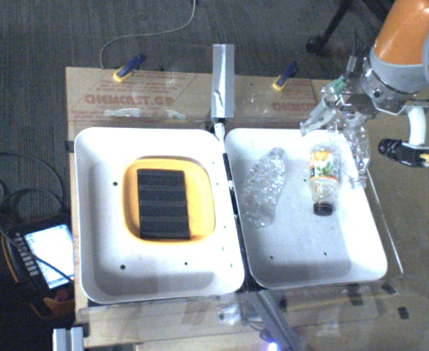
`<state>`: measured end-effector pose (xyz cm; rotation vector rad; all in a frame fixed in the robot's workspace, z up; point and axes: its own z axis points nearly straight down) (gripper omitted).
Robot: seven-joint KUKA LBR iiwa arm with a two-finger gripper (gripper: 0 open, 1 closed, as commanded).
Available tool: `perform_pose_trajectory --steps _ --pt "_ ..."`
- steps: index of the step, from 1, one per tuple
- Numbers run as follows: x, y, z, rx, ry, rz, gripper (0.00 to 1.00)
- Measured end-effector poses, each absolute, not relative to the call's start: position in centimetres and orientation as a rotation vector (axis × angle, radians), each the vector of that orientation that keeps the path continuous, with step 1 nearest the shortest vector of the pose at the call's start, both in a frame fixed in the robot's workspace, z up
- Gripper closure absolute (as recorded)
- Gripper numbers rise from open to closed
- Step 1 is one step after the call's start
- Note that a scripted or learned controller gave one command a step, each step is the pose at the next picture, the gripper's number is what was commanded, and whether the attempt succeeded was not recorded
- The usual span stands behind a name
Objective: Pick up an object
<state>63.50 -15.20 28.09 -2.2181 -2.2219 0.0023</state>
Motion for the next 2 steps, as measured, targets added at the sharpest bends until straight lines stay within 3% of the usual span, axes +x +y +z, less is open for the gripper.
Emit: perform_pose_trajectory --steps 1,2 --pt "61.1 -19.1 20.9 -1.996 -2.425 0.003 0.0" --pt "64.2 -21.8 10.6 -1.903 -2.523 -0.015 0.0"
